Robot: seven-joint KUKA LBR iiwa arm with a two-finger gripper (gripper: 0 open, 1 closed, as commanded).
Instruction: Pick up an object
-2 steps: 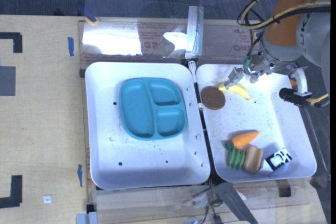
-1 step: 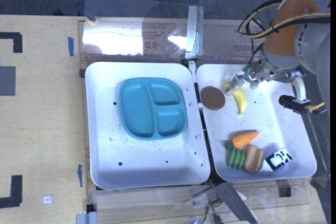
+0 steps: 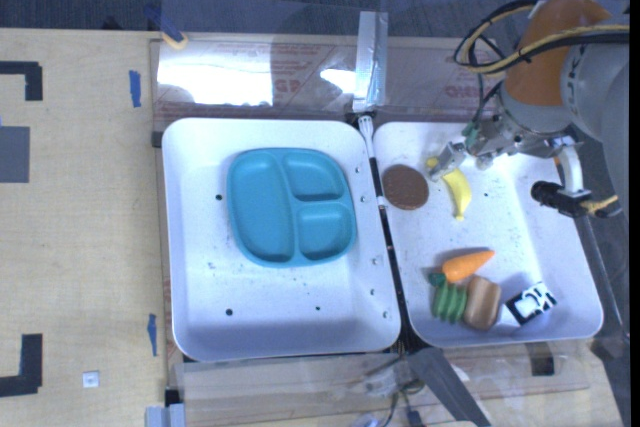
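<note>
Your banana (image 3: pixel 458 192), small, yellow and curved, lies in the right bin (image 3: pixel 560 310) beside a brown disc (image 3: pixel 405 186), just under the end effector (image 3: pixel 462 152), whose grip you cannot tell, with a carrot (image 3: pixel 468 265) nearer the front.

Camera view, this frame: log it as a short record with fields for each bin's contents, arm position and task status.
left bin: blue divided plate
right bin: banana, brown disc, carrot, green item, tan item, black-and-white block
arm: over the right bin's far end, gripper just above the banana
task status: nothing visibly lifted; all items lie in the bins
</note>
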